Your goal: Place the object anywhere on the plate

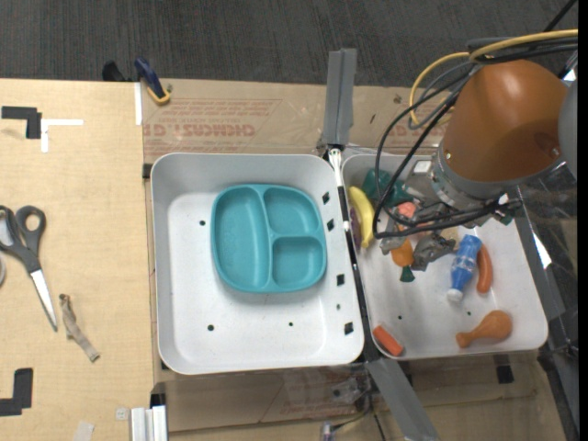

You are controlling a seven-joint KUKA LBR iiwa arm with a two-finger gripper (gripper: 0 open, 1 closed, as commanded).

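Glossy teal plate (269, 237), three moulded compartments

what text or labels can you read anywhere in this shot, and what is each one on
Red print runs along the clear plastic strip behind the left bin, but it appears mirrored and too blurred to read reliably.
The blue-and-white bottle in the right bin has a label too small to read.
The teal divided plate bears no text.
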